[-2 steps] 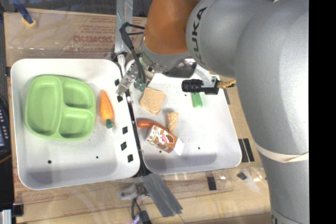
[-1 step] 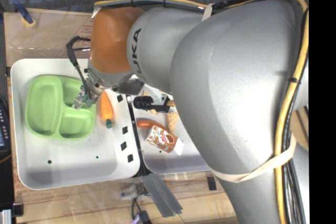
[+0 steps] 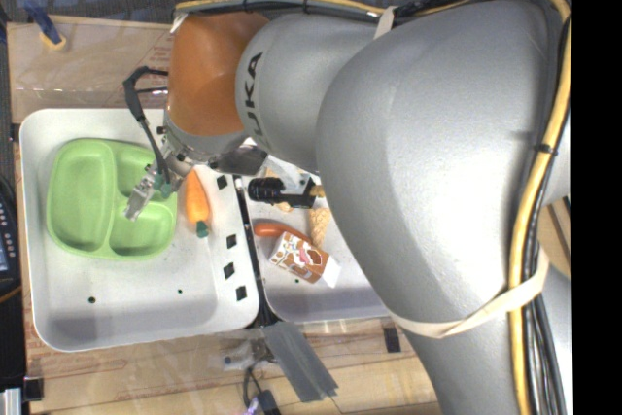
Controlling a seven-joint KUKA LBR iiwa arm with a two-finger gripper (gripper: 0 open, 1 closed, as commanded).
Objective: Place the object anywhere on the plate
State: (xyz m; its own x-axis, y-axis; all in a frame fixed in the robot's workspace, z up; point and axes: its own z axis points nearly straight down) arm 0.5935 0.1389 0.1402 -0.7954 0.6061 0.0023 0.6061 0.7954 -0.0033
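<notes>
A green divided plate (image 3: 92, 199) lies in the left bin (image 3: 126, 311), toward its back left. My gripper (image 3: 146, 194) hangs over the plate's right rim, where the divider meets the edge. I see nothing held in it. An orange carrot (image 3: 197, 197) with a green end lies on the bin floor just right of the plate, close beside the gripper. The wrist and its orange band hide the bin's far right corner.
In the right bin (image 3: 326, 306) lie a red sausage (image 3: 274, 230), a brown and white carton (image 3: 303, 260) and a pale cone-shaped piece (image 3: 319, 224). The grey arm covers most of that bin. The left bin's near half is bare white floor.
</notes>
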